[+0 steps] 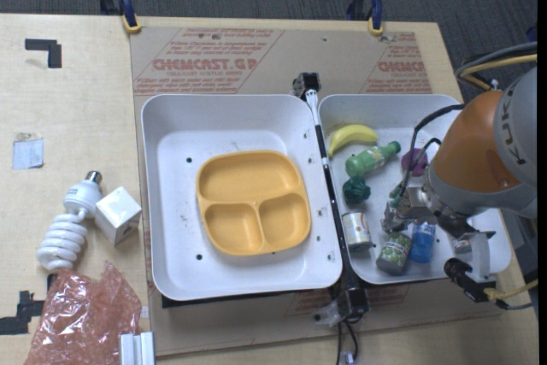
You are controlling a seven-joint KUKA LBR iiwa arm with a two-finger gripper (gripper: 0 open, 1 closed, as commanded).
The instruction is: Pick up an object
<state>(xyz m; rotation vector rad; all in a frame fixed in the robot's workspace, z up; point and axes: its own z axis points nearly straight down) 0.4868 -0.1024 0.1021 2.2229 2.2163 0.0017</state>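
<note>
Objects fill the right bin: a banana near its back left corner, a green bottle just in front of it, a dark green lump below that, a silver can by the left wall, and a green jar touching a blue bottle near the front edge. The arm reaches in over the bin's right half, and the hand hangs just above the jar and blue bottle; whether it grips anything cannot be told. The left bin holds a yellow tray. A bulb and a white cube lie at the surface's left edge.
</note>
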